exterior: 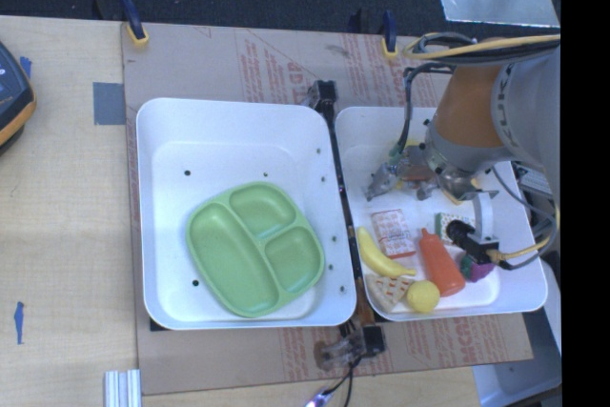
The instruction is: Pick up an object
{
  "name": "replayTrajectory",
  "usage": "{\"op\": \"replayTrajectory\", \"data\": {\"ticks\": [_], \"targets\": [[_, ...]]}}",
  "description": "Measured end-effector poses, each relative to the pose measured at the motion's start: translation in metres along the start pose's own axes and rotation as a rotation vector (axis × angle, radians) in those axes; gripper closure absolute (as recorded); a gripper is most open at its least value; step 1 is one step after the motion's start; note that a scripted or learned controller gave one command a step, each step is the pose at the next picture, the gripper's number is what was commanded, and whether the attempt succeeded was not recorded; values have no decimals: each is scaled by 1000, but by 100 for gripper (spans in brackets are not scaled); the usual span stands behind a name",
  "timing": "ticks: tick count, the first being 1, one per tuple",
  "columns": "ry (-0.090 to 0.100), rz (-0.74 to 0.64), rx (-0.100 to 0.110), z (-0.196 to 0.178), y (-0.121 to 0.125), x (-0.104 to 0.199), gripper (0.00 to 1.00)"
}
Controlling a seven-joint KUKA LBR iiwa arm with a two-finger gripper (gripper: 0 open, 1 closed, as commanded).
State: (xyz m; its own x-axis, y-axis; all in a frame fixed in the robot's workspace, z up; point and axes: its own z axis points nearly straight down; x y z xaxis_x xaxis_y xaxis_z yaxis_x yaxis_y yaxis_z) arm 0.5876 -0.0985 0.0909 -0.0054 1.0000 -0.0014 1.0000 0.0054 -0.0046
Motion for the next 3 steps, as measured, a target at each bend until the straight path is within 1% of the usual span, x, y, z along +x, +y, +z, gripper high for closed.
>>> {"op": "replayTrajectory", "data": {"ticks": [1, 2, 3], "targets": [[1, 0, -2, -2, 53, -24, 0], [2, 1, 0, -2, 69, -3, 0], [2, 1, -1, -2, 69, -4, 0]]}}
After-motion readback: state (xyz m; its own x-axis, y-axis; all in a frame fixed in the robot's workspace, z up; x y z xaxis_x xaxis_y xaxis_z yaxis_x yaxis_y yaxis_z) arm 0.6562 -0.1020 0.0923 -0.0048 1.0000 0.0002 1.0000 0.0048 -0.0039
